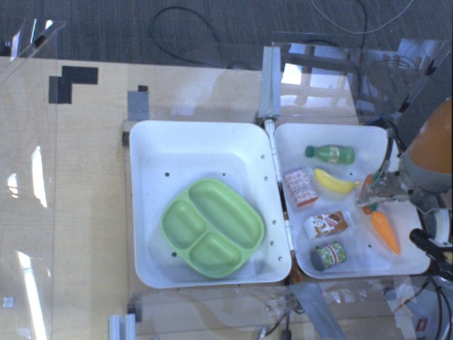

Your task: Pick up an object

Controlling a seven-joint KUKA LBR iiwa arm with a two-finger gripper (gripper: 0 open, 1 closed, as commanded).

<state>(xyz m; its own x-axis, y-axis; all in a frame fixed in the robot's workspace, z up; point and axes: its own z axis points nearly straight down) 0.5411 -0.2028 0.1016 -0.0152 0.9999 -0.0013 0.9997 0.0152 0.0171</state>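
Observation:
The right bin [340, 131] holds a green bottle [330, 154], a yellow banana [333, 182], a red and white box [300, 188], a small carton [327, 224], a green can [330, 255] and an orange carrot [383, 231]. My gripper [374, 193] reaches in from the right edge. It hangs low over the right side of this bin, just above the carrot's upper end and to the right of the banana. Nothing shows as held in it.
The left bin [198, 137] holds a light green divided plate [212, 227]. A metal divider [269, 91] stands behind the two bins. The grey and orange arm [430, 158] covers the right bin's far right edge. Cables lie on the floor beyond the bench.

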